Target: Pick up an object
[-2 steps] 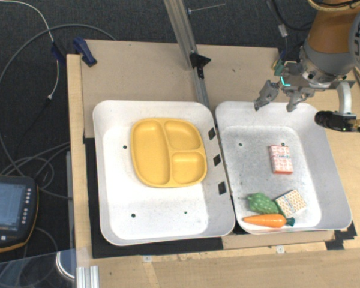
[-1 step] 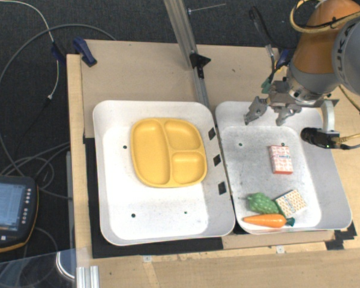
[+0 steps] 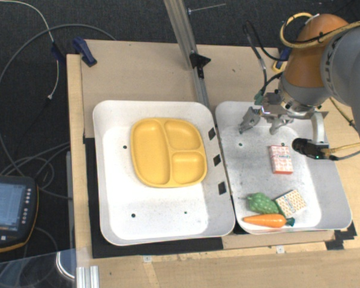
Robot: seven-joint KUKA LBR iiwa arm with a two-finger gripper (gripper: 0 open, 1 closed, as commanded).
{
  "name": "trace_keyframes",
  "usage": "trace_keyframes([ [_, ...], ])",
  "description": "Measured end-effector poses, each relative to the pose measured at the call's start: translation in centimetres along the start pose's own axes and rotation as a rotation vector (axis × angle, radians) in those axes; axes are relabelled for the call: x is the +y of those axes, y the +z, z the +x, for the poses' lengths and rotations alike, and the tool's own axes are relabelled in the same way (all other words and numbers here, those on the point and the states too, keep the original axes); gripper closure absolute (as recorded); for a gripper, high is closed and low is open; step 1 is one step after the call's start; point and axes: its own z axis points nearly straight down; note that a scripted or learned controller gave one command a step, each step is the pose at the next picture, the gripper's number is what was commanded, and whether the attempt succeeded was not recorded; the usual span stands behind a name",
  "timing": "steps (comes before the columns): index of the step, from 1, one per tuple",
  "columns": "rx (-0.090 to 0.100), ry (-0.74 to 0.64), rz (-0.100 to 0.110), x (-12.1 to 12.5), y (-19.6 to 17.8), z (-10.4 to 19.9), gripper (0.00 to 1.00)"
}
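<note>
The pincer [image 3: 263, 120] hung open and gripping nothing over the far end of the right bin [image 3: 246, 167], while a pink box [image 3: 281, 159] lay mid-bin and a green vegetable [image 3: 262, 203], a patterned box [image 3: 291, 203] and a carrot [image 3: 265, 221] sat along the bin's near edge.

Yellow divided plate [image 3: 168, 152] inside left white bin [image 3: 114, 221]; grey metal pole [image 3: 183, 32] behind bins; blue clamp [image 3: 84, 51] on bench corner; tablet [image 3: 9, 212] at far left
</note>
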Motion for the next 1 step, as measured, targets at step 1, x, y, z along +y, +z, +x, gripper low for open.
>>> trace_keyframes([
  [1, 0.000, 0.000, 0.001, -0.09, 5.32, 0.08, 0.00],
])
